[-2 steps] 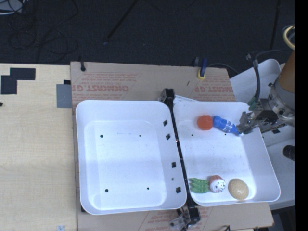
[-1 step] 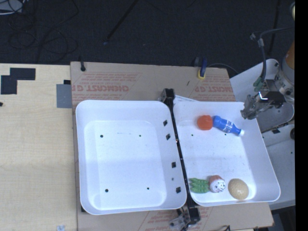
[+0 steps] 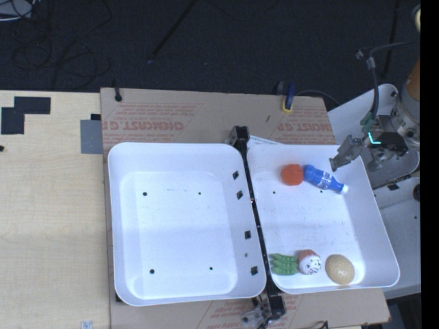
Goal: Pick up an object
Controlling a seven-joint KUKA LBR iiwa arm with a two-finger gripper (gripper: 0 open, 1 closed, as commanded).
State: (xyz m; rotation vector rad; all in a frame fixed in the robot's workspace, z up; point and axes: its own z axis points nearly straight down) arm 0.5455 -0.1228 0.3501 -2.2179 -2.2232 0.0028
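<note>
The right bin [image 3: 363, 252] holds several objects. An orange ball [image 3: 292, 175] lies at its far side, with a blue bottle [image 3: 323, 179] lying on its side just to the right. Along the near wall sit a green toy [image 3: 283, 264], a white and red ball [image 3: 309, 262] and a tan egg-shaped object [image 3: 339, 269]. My gripper [image 3: 342, 157] hangs over the bin's far right rim, just up and right of the blue bottle and apart from it. Nothing shows in its grasp.
The left bin [image 3: 123, 225] stands beside the right one, with a black divider [image 3: 248, 204] between them. Both rest on a cardboard sheet [image 3: 178, 118]. A yellow and blue clip [image 3: 289, 100] sits at the sheet's far edge. Grey arm hardware [image 3: 394, 146] crowds the right side.
</note>
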